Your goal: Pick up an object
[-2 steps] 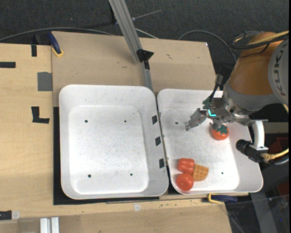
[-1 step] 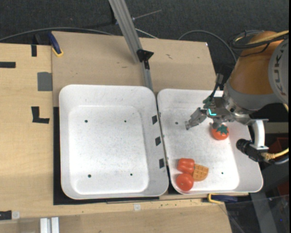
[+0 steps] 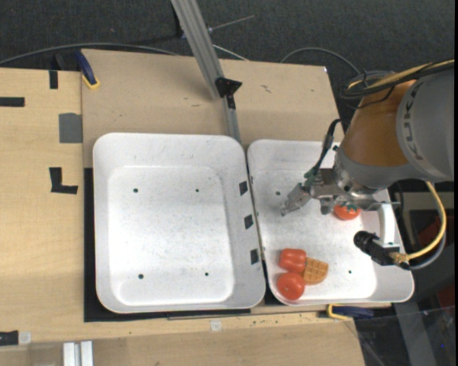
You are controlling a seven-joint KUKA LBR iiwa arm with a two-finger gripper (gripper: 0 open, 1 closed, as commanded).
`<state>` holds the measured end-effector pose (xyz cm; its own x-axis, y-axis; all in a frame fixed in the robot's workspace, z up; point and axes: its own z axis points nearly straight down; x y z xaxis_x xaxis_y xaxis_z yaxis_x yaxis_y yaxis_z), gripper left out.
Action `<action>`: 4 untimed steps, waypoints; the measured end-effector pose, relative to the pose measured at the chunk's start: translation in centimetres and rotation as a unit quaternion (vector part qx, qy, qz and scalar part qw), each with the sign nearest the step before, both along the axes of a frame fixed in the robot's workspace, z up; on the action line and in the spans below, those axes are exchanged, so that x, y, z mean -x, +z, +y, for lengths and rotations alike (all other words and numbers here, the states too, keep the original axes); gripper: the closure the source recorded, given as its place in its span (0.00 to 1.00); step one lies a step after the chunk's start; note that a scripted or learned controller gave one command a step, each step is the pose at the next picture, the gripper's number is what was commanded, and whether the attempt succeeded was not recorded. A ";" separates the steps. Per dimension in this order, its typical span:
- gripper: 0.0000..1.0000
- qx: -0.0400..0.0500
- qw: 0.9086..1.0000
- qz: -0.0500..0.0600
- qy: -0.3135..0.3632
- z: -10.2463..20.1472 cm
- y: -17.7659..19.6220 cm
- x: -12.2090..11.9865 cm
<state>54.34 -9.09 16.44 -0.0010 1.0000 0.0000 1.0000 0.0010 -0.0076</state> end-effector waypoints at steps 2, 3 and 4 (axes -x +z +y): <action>0.00 0.001 1.000 -0.003 0.000 0.1 -7.6 0.9; 1.00 0.000 1.000 -0.002 0.001 0.2 -6.5 0.9; 1.00 0.000 1.000 -0.005 0.000 0.0 -0.6 1.6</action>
<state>52.79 -9.10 15.81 -0.0003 1.0000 -0.0004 1.0000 0.0003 0.0032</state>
